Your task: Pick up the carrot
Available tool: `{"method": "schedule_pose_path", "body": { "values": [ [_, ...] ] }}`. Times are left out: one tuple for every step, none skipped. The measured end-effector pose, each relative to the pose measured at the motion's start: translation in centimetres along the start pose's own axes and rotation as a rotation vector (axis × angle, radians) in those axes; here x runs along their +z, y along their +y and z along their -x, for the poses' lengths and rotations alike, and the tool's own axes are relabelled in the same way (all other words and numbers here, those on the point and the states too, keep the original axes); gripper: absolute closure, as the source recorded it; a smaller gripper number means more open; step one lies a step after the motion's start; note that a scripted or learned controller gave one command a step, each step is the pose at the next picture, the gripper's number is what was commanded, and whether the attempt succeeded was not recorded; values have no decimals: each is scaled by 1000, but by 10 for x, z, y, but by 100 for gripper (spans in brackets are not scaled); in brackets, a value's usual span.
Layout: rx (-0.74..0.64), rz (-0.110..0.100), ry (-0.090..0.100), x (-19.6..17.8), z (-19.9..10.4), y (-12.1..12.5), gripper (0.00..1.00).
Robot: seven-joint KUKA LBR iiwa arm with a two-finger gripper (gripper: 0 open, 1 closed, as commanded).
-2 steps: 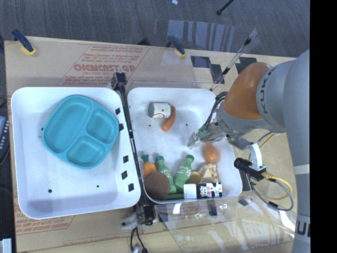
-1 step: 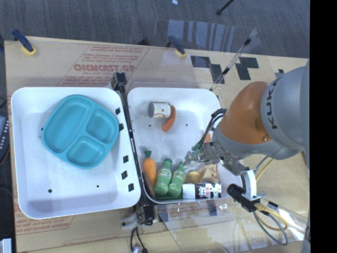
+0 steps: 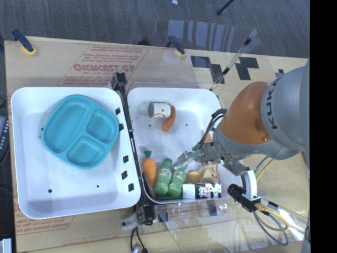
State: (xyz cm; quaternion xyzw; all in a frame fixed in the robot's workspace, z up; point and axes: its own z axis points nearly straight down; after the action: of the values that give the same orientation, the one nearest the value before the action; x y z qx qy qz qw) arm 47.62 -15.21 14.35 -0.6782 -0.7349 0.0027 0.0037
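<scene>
The carrot [image 3: 150, 168] lies at the near left of the right bin [image 3: 197, 100], beside two green bottles [image 3: 169, 177]. The gripper [image 3: 190, 157] hovers just right of them; whether it is open cannot be told.

Two bins [image 3: 31, 157] – one tray [image 3: 80, 130], one carrot [image 3: 150, 168], two bottles [image 3: 163, 177], perhaps more.

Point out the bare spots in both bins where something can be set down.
Left bin: bare floor below the blue tray. Right bin: open middle between the can and the carrot. Crowded: bottom edge, with carrot, green bottles and gripper.
</scene>
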Motion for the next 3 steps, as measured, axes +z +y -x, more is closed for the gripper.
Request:
{"method": "schedule_pose_path", "body": {
  "values": [
    [149,1,-5,33,-55,24,0],
    [309,1,-1,-48,-102,35,0],
    [305,20,9,34,-62,15,0]
  ]
}}
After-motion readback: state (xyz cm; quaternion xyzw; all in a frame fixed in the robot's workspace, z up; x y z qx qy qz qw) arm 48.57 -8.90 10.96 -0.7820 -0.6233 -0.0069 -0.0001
